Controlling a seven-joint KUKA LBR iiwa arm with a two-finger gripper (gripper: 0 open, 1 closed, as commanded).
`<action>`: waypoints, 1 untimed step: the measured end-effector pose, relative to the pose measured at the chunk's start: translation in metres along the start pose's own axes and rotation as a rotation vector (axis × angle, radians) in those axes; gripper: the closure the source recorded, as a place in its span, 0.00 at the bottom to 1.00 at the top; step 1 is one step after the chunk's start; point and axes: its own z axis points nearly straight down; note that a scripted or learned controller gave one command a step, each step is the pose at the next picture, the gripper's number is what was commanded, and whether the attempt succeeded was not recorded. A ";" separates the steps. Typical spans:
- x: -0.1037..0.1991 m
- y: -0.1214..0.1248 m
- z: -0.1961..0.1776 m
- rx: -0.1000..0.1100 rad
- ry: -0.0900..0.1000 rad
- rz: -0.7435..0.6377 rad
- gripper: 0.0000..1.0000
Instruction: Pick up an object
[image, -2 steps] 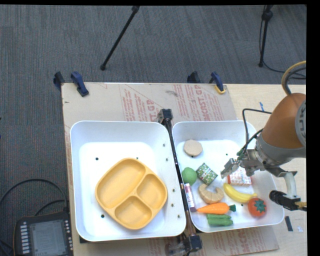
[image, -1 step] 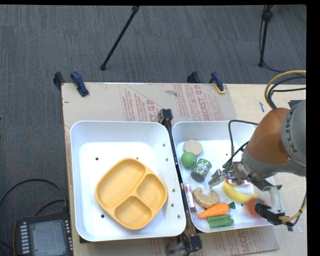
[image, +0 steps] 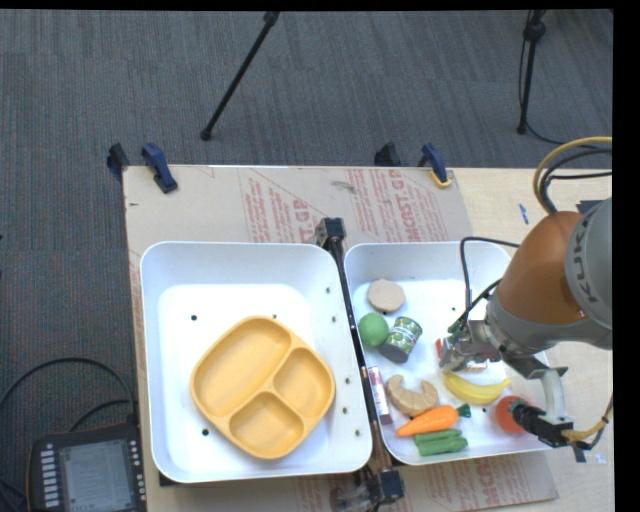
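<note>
- The jaws (image: 462, 352) are hanging just above the banana (image: 476, 388); how far open, I cannot tell.
- The banana's long axis is running crosswise beneath them.

A robotics lab: grey carpet (image: 300, 80) underfoot; tripod legs (image: 238, 75) at the frame's top; a cardboard-covered worktop (image: 250, 205) held by blue clamps (image: 158, 166); a control pendant (image: 85, 475) with cables at lower left.

The arm (image: 560, 290) is showing a grey shell with a broad orange band — dark lettering is running along its right edge, and black and yellow cables are looping beside it.
</note>
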 end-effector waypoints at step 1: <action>0.000 -0.001 0.001 0.002 0.000 0.000 0.00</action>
